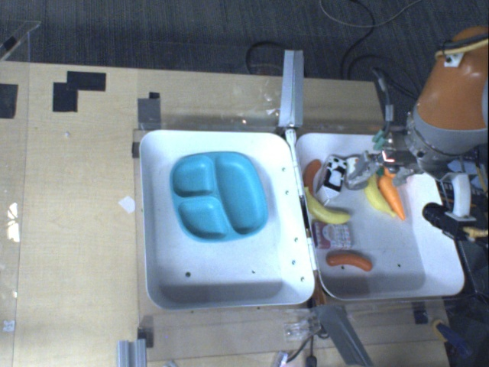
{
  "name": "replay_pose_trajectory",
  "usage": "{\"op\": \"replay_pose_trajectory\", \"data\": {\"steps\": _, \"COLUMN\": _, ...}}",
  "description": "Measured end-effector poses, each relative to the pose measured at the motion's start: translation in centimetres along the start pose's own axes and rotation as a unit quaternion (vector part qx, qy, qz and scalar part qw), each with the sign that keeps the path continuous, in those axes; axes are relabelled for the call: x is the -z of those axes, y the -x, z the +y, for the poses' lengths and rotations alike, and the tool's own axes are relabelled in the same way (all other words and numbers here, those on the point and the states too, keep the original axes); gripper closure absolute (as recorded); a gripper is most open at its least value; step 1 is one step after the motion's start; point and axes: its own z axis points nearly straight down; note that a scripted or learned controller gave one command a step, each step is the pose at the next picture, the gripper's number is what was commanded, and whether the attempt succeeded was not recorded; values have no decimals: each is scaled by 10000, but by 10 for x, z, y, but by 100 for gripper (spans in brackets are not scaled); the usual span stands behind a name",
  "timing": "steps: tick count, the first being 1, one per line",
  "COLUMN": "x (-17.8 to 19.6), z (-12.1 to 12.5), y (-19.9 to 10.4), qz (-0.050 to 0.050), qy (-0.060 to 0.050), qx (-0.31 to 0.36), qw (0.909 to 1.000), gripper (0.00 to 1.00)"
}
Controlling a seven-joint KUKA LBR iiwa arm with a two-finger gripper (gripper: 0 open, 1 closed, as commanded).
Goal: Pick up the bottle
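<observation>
Bottle (pixel 331 176) in right bin (pixel 435 270), just left of fingers (pixel 359 172)

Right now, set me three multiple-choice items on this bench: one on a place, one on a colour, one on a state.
1. The divided tray lies in:
A. the left bin
B. the right bin
C. the bare bench

2. The tray's colour is:
A. red
B. blue
C. yellow

3. The carrot is:
A. in the right bin
B. hanging over the bin wall
C. on the tray

Answers: 1 A, it sits in the middle of the left bin. 2 B, it is plainly blue. 3 A, it lies on the bin floor beside the gripper.
</observation>
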Motion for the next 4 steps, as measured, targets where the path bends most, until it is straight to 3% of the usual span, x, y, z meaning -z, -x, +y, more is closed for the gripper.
{"op": "replay_pose_trajectory", "data": {"steps": 1, "x": -43, "z": -72, "y": 41, "qz": -1, "qy": -3, "qx": 167, "qw": 9999, "gripper": 0}}
{"op": "replay_pose_trajectory", "data": {"steps": 2, "x": -154, "z": -9, "y": 61, "qz": -4, "qy": 10, "qx": 1823, "qw": 9832, "gripper": 0}}
{"op": "replay_pose_trajectory", "data": {"steps": 3, "x": -161, "z": 69, "y": 115, "qz": 37, "qy": 36, "qx": 1673, "qw": 9859, "gripper": 0}}
{"op": "replay_pose_trajectory", "data": {"steps": 4, "x": 13, "z": 46, "y": 124, "qz": -21, "qy": 29, "qx": 1529, "qw": 9882, "gripper": 0}}
